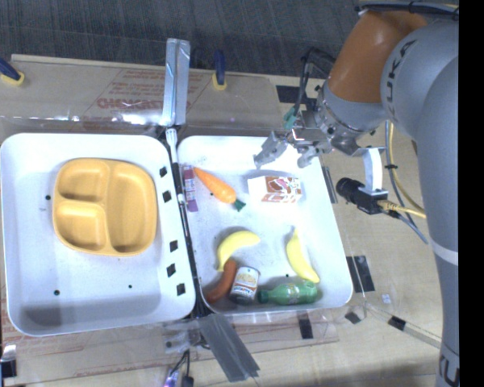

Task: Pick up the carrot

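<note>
Green bottle (pixel 289 293) lowest; end effector (pixel 289 150) spread above carrot (pixel 215 185).

Two white bins (pixel 16 240) sit side by side. The left one holds one yellow divided plate (pixel 105 205). The right one holds one carrot (pixel 215 185), two bananas (pixel 235 244), one small carton (pixel 276 189), one green bottle (pixel 289 293), one can (pixel 244 285), one sausage (pixel 223 280) and one purple marker (pixel 189 189).
</note>
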`<state>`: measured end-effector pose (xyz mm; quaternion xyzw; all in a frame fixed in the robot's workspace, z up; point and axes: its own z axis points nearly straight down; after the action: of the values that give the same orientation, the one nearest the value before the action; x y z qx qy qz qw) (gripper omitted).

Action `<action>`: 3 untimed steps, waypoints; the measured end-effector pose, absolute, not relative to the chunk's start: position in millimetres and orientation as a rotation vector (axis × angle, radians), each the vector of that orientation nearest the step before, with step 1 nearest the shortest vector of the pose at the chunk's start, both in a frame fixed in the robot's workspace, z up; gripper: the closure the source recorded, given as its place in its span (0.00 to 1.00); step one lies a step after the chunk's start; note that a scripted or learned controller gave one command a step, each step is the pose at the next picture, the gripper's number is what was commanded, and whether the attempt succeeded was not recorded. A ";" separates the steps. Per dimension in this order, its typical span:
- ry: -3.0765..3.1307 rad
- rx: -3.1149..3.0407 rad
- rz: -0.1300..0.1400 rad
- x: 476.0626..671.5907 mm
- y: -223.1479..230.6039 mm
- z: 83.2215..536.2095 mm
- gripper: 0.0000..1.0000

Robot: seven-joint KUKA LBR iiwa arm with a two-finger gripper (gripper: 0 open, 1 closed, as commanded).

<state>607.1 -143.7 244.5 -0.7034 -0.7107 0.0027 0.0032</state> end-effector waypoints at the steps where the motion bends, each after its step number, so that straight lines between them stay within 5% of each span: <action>1: -2.490 -1.905 0.007 656.5 -108.4 127.2 0.00; 2: -2.467 -1.938 0.006 618.0 -97.7 88.1 0.00; 3: -2.471 -1.927 0.011 618.4 -96.8 94.4 1.00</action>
<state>618.4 -96.8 94.4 -0.6150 -0.7885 0.0034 0.0038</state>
